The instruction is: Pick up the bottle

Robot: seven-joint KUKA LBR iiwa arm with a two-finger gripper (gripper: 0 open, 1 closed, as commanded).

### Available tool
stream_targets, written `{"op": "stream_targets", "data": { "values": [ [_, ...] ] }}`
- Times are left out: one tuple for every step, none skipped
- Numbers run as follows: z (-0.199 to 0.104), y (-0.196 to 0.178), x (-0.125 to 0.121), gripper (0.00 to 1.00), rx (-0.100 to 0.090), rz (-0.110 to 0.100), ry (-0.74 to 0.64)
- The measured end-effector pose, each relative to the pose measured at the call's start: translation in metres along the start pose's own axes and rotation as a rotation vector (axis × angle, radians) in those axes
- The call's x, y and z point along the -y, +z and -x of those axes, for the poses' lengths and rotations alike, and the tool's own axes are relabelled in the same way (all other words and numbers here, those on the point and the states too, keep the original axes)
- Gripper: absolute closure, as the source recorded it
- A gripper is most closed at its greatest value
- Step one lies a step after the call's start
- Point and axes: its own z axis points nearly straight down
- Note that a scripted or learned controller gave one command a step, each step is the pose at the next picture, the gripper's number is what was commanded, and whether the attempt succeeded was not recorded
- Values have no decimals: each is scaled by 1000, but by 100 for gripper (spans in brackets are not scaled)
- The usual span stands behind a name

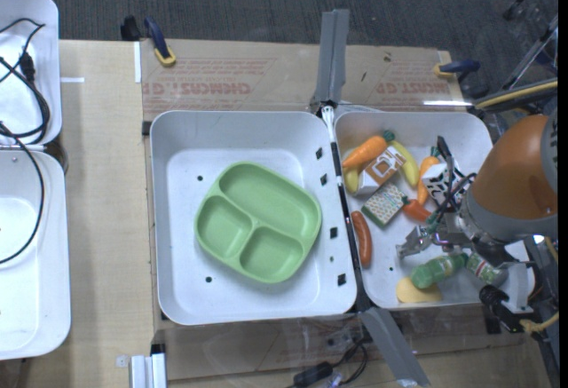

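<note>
The green bottle (439,271) lies on its side near the front of the right bin (377,289), its labelled end pointing right under the arm. My gripper (417,244) hangs low over the bin, just above and to the left of the bottle, close to it or touching it. The arm's grey wrist and orange band (524,169) cover the bin's right side and hide the bottle's far end.
The right bin also holds a carrot (366,151), a banana (404,160), a small box (383,171), a patterned card (383,205), a red sausage (361,238) and a yellow piece (415,291) by the bottle. A green divided plate (257,222) lies in the left bin (169,200).
</note>
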Motion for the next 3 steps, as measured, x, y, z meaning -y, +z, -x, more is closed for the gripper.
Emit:
{"op": "stream_targets", "data": {
  "values": [
    [0, 0, 0, 0, 0, 1, 0],
    [42, -1, -1, 0, 1, 3, 50],
    [43, -8, -1, 100, 0, 0, 54]
  ]
}}
